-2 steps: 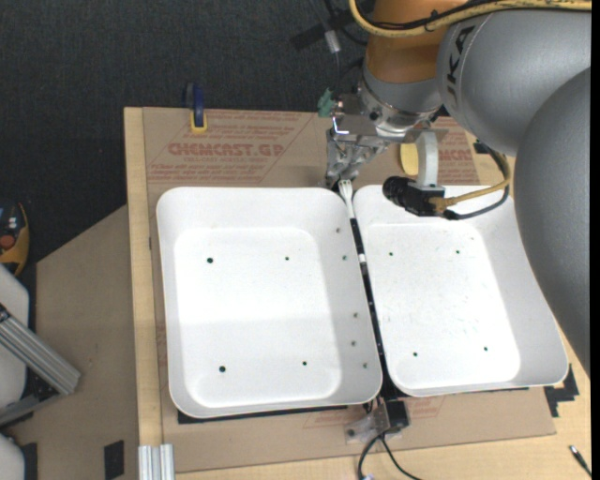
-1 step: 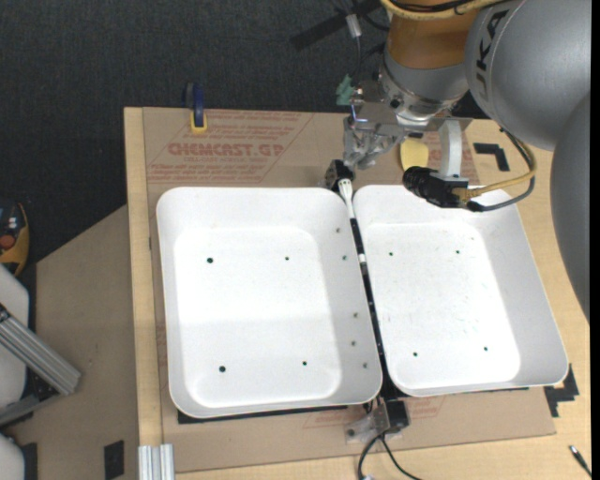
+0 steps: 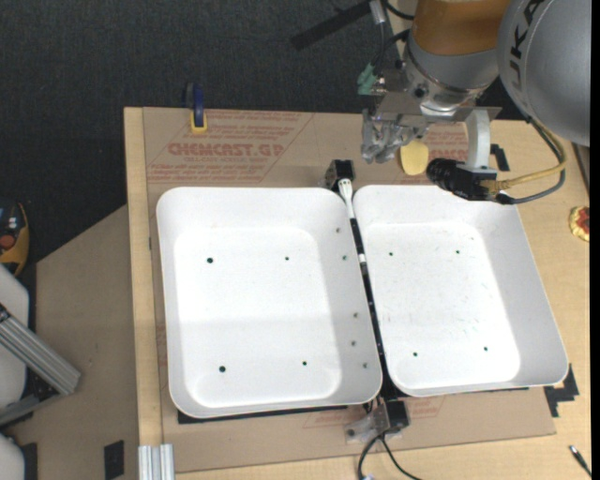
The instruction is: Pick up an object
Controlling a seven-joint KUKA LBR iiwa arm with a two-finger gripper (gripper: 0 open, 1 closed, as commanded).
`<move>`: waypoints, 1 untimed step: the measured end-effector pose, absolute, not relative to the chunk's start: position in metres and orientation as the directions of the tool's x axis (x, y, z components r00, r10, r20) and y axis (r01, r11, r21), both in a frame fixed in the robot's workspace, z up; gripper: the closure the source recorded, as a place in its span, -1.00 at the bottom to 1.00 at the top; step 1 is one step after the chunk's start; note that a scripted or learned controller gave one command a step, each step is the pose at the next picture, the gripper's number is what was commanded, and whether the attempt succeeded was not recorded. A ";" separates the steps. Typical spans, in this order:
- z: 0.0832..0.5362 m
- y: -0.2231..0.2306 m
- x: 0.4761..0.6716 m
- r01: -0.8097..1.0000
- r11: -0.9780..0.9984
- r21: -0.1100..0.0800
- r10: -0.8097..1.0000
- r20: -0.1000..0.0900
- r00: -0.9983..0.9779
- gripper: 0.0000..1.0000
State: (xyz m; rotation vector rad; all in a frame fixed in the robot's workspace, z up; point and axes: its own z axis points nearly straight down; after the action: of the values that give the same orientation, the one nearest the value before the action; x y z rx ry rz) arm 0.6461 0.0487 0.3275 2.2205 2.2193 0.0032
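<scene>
Cable (image 3: 371,459), thin and black, curls off the near edge of the tan table (image 3: 89,281) and runs up to a small black clip (image 3: 392,413) at the near end of the seam between the bins. To the near left, a silver aluminium rail (image 3: 39,354) lies at a slant.

A brown paper-faced board (image 3: 244,145) with red lettering lies flat on the table and carries both bins. The shallow white left bin (image 3: 172,309) and the shallow white right bin (image 3: 542,309) sit side by side, rims touching along a narrow black strip (image 3: 362,272). Each floor bears a few small dark dots.

At the far end of that seam sits a second black clip (image 3: 338,172). Just past the far rim of the right bin hangs the metal end effector (image 3: 382,145), under the grey arm with its orange band (image 3: 459,28). Whether it is open or closed cannot be told from this angle. A small, pale yellow, rounded object (image 3: 413,157) is just beside it on the right (touching or not, I cannot tell), over the board rather than over either bin. Nothing shows clearly as gripped.

Farther left, a blue-and-yellow clamp (image 3: 196,105) bites the board's far edge, with dark floor (image 3: 94,56) beyond.
</scene>
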 end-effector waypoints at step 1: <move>0.375 -0.014 0.652 1.000 -0.005 0.007 1.000 -0.002 0.005 1.00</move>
State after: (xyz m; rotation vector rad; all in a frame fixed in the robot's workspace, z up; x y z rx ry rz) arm 0.6519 -0.0144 0.3752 2.2219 2.2116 0.0059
